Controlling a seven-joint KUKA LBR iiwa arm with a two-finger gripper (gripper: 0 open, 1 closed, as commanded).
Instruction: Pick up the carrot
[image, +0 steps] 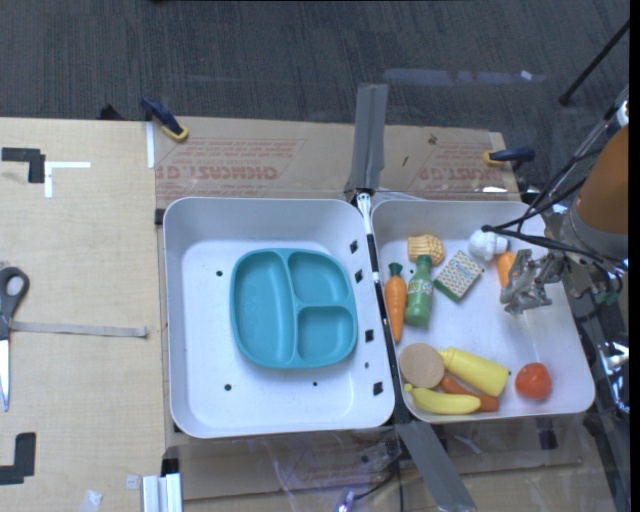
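The carrot (395, 302), orange with a green top, lies along the left wall of the right bin (560, 330), next to a green bottle (420, 291). My gripper (522, 288) hangs low over the right part of that bin, well to the right of the carrot and apart from it. A small orange piece (507, 265) and a white item (488, 243) lie just to the gripper's upper left. Nothing shows held in the gripper.
The right bin also holds a corn cob (425, 247), a patterned block (459, 275), a tomato (533, 381), a yellow bottle (476, 370), a banana (446, 402) and a brown disc (422, 366). A teal divided plate (295, 308) sits in the left bin (190, 300).
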